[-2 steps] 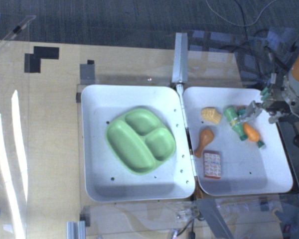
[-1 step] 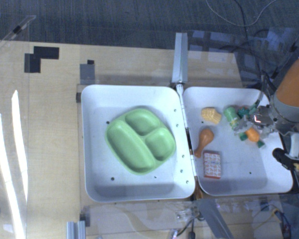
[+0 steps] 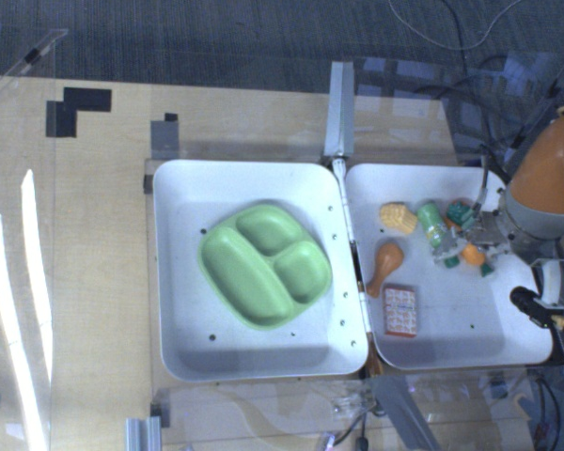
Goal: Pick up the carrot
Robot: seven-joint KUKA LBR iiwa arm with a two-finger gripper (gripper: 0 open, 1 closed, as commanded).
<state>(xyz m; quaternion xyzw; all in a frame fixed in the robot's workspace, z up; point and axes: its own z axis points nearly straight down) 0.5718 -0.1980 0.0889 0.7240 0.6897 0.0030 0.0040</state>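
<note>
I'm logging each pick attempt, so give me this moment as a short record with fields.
left bin: white shallow bin holding a green three-compartment plate
right bin: white shallow bin holding a yellow corn piece, green bottle, tan drumstick toy, red-patterned packet
carrot: small orange carrot, at the gripper
gripper: two-finger gripper, low over the right bin; grasp unclear

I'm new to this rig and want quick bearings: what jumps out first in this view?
The green divided plate lies in the middle of the left bin. The right bin holds a cluster of small things near its upper part: a yellow piece, a green bottle and an orange carrot, where the arm's hand works beside it.
</note>
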